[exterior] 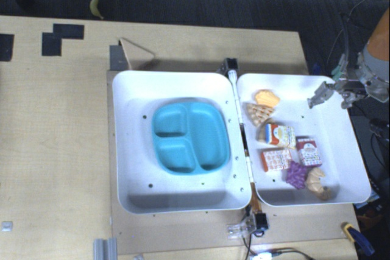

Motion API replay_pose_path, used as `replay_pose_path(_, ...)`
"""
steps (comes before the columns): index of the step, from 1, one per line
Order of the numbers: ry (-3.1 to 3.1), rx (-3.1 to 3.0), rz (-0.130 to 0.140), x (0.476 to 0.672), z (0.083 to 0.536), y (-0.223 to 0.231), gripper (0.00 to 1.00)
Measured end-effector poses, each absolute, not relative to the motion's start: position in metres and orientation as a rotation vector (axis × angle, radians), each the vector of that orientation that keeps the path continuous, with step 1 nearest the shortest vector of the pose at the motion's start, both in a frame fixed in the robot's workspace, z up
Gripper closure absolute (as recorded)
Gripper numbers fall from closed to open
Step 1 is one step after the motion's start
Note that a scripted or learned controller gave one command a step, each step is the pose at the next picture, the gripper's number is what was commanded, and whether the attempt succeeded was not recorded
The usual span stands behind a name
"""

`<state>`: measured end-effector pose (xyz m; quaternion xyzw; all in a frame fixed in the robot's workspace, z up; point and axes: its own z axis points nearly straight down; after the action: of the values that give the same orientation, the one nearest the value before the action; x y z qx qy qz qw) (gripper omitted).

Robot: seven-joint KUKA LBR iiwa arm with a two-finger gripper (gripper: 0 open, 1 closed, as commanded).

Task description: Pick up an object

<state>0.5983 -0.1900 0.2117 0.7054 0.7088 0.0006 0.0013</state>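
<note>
- The bench [55, 131] is a pale wooden surface standing on dark carpet; black tape marks lie on its far left, and a small yellow object [95, 7] rests on the carpet beyond the far edge.
- The left bin [131, 192] holds one item: a blue divided tray [190, 136], lying flat near the centre with its compartments facing up. Its broad, smooth form offers little for a two-finger grasp, so it is probably a receptacle rather than a pick target.
- The right bin [347, 149] touches the left bin along a shared edge. All candidate objects are here, clustered towards the bin's left and near side, leaving its far right corner bare.
- From far to near the cluster comprises: an orange piece [267, 97], a waffle-like piece [259, 113], a small carton [277, 134], two red-and-white packets [276, 159] [308, 152], a purple item [297, 175] and a tan item [317, 180]. Several touch or overlap, which complicates isolating one.
- The gripper [330, 93] hovers over the far right corner of the right bin, well apart from the cluster. Its fingers [318, 97] appear spread with nothing between them, though the view is coarse here.
- Judgement: the approach is not yet committed; the arm must travel left and descend. The orange piece, at the cluster's fringe, looks the easiest target.
</note>
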Motion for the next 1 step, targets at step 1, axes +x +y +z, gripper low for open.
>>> replay_pose_path(1, 2.213, 2.208, 0.016, 0.5713, 0.1097, -0.1497, 0.0)
